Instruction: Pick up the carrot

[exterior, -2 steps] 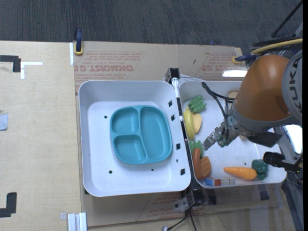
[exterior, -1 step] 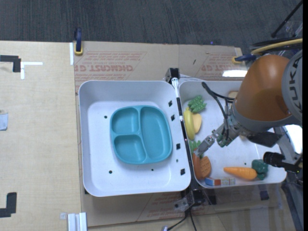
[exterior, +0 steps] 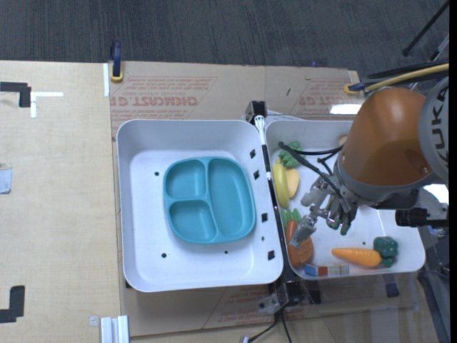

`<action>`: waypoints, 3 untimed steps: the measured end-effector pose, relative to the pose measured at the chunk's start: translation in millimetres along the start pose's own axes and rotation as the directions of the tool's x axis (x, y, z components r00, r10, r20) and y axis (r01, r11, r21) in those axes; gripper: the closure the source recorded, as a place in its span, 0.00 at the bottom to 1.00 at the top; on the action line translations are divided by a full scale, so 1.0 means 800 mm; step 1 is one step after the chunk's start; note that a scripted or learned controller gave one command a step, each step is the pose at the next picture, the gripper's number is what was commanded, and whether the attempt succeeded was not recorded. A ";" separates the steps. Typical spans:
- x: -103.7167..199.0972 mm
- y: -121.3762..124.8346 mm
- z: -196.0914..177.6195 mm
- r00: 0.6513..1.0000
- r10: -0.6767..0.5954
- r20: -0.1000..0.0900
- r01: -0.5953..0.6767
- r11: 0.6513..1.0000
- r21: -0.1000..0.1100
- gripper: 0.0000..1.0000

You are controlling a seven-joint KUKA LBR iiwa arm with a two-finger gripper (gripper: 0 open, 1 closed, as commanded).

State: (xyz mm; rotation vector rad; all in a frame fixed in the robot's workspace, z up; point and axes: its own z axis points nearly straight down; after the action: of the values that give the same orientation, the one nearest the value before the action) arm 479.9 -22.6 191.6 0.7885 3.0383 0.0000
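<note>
Tabletop (exterior: 57, 213) tan, two white bins side by side. Left bin (exterior: 136, 213) holds a teal divided plate (exterior: 209, 199) centred, open white floor all round it. Right bin (exterior: 410, 259) crowded, arm (exterior: 389, 145) with orange band overhangs its upper half. End effector (exterior: 314, 216) low over the bin's left side, just above a strawberry-like orange piece (exterior: 300, 251); fingers look spread, nothing between them. Yellow banana (exterior: 285, 181) against the left wall. Carrot (exterior: 357, 256) lies flat near the front wall, right of the end effector, apart from it, green broccoli-like piece (exterior: 386, 247) touching its right end. Free floor between carrot and arm.
</note>
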 end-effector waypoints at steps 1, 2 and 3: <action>0.025 0.047 -0.036 0.771 0.637 0.001 -0.637 0.771 0.000 0.00; -0.011 -0.017 -0.090 0.880 0.475 0.004 -0.475 0.880 -0.001 0.00; -0.053 -0.100 0.088 0.921 0.389 -0.002 -0.389 0.921 0.003 0.00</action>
State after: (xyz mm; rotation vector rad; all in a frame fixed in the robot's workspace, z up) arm 477.8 -113.2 121.1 1.3765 2.8248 -0.0017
